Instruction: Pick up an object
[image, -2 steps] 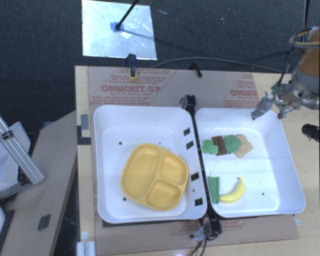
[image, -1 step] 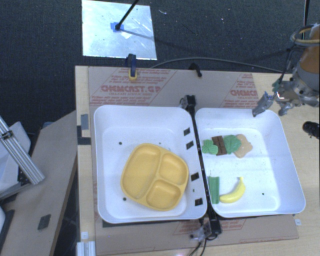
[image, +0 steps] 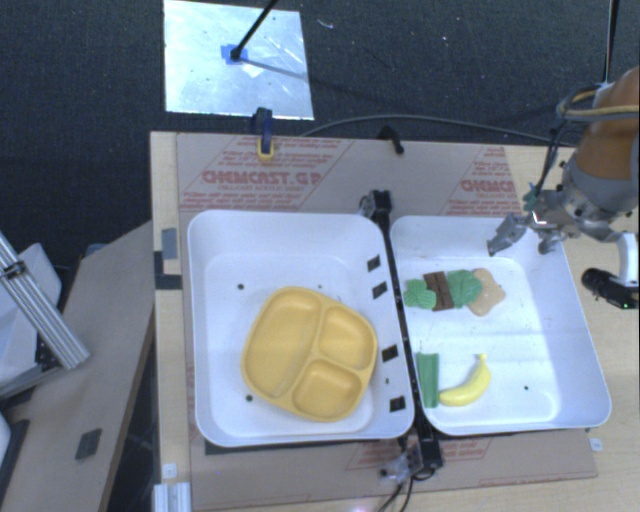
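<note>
The right bin (image: 575, 375) holds a cluster of toys near its back left: two green leafy pieces (image: 420, 295) (image: 464, 287), a brown block (image: 438, 291) between them and a tan piece (image: 487, 292). Nearer the front lie a green strip (image: 428, 378) and a yellow banana (image: 467, 384). My gripper (image: 527, 238) hovers over the bin's back right part, to the upper right of the tan piece. Its fingers stand spread apart, open, with nothing between them.
The left bin (image: 225, 260) holds a yellow divided plate (image: 310, 352). A black divider with clips (image: 392, 320) runs between the two bins. The bins rest on a cardboard sheet (image: 300, 170), with a clamp (image: 264, 130) at its back edge.
</note>
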